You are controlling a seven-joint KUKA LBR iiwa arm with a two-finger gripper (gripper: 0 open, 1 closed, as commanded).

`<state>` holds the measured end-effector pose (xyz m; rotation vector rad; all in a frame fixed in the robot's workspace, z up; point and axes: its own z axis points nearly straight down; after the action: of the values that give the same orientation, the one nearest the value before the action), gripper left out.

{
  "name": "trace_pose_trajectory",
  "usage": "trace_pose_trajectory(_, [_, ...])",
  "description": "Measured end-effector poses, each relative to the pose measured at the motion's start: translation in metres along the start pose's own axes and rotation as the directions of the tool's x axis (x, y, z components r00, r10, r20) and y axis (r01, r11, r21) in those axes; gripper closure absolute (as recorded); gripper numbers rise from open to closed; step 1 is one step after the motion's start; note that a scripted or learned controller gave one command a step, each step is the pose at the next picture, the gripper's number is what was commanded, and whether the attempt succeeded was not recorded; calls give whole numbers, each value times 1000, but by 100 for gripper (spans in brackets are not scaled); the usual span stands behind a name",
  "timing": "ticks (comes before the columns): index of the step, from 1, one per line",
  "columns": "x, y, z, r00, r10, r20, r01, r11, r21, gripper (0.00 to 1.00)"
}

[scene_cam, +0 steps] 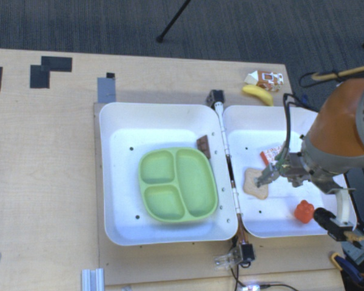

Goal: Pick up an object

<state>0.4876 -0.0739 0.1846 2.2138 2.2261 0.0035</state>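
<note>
The right white bin (255,220) holds a tan, bread-like piece (255,182), a small red and white item (269,156) and an orange-red object (304,211) near its front right. My gripper (270,176) reaches in from the right and hovers at the right edge of the tan piece, low over the bin floor. The arm's orange band and grey wrist (340,135) cover the right part of that bin. Nothing shows between the fingers.
The left white bin (118,162) holds a green three-compartment tray (177,185) and a small brown piece (203,143) by the divider. A banana (258,93) and a small packet (268,78) lie on the bench behind the right bin. Cables run along the front edge.
</note>
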Motion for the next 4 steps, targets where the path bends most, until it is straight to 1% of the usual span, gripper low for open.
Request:
trace_pose_trajectory(1, [-22, -2, 90, 1000, 3, -1, -3, 1000, 4, 0])
trace_pose_trajectory(2, [-22, 0, 80, 1000, 1, -1, -1, 1000, 0, 100])
trace_pose_trajectory(3, [-3, 7, 0, 1000, 0, 0, 0, 1000, -1, 100])
trace_pose_trajectory(4, [-3, 7, 0, 1000, 0, 0, 0, 1000, 0, 0])
